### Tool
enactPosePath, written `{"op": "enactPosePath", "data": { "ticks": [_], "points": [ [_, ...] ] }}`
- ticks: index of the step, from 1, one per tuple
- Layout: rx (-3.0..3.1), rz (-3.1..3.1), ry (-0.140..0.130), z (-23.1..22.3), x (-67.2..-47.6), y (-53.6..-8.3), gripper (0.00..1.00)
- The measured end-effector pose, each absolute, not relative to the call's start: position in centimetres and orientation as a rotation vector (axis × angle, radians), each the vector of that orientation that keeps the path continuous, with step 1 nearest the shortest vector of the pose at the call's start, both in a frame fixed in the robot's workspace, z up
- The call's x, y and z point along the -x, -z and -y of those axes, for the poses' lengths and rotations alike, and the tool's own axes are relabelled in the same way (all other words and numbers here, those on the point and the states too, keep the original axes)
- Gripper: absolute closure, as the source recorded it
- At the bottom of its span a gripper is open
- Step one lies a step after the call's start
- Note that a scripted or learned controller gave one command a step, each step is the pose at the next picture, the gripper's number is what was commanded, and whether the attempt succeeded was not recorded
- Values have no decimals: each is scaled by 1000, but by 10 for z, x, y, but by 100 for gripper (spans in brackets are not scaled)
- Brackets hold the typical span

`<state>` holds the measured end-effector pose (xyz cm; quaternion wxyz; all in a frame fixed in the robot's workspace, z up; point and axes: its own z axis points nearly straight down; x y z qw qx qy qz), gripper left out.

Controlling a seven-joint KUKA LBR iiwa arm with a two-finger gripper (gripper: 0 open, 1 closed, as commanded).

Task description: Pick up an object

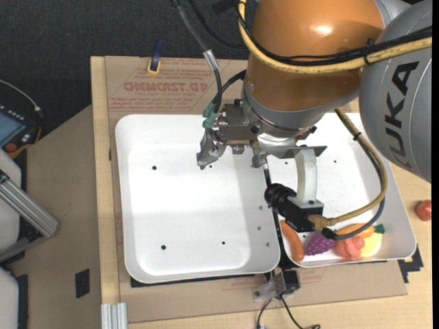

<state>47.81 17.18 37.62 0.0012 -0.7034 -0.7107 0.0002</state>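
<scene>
Toy fruit, purple grapes [317, 242] among them, lies heaped at the right bin's [357, 160] five o'clock corner, while the gripper [207, 157], fingers too blurred to judge, hangs over the left bin [137, 204], apparently not yet reaching for any.

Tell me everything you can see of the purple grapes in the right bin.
The purple grapes look like a small plastic toy bunch of bumpy, matte beads. They lie flat in the near corner of the right bin, beside an orange carrot on their left and a red fruit on their right. A cable crosses just above them. The gripper is over the left bin, well away.
</scene>
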Motion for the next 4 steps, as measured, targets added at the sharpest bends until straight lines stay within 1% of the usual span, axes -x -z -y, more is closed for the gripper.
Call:
{"op": "enactPosePath", "data": {
  "ticks": [1, 2, 3, 4],
  "points": [
    [2214, 2229, 6, -228, -479, -378, 0],
    [2224, 2229, 33, -224, -480, -545, 0],
    [2229, 2218, 3, -214, -562, -533, 0],
    [2221, 2210, -30, -174, -529, -371, 0]
  ]
}}
